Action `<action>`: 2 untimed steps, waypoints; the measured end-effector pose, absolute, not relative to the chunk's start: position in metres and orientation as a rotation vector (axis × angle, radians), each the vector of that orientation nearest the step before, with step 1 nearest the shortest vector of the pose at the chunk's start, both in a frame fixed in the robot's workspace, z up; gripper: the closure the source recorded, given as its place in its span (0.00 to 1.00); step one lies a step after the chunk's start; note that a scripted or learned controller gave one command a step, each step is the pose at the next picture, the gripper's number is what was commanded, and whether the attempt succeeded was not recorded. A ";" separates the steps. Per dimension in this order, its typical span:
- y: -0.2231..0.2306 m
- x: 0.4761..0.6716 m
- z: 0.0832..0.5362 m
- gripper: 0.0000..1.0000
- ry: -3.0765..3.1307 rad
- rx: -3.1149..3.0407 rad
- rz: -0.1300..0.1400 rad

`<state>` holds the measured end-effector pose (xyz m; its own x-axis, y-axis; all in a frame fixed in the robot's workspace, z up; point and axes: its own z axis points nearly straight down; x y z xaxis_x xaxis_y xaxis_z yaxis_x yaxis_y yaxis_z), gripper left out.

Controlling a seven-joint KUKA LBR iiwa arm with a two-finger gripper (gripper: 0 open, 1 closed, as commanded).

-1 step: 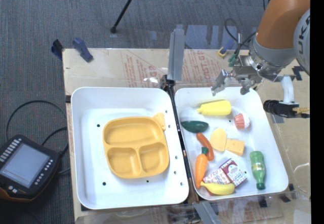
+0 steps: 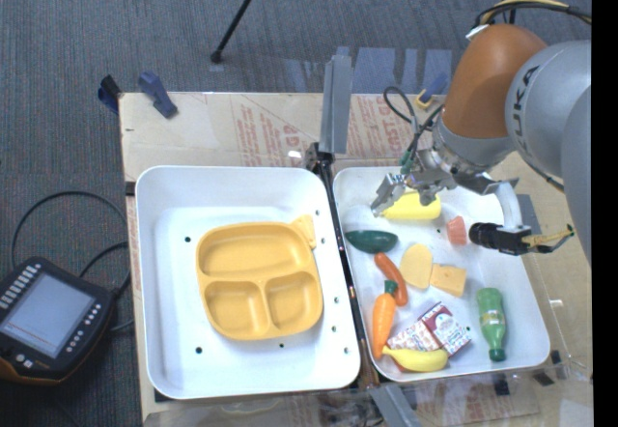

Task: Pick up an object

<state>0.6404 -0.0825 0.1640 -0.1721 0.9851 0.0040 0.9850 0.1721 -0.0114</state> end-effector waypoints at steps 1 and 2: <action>-0.182 0.630 0.093 0.00 -2.278 -2.151 0.011; -0.128 0.646 0.145 0.00 -2.332 -2.109 -0.005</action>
<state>0.6462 -0.1276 0.1449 -0.1003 0.9950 -0.0002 0.9949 0.1003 0.0043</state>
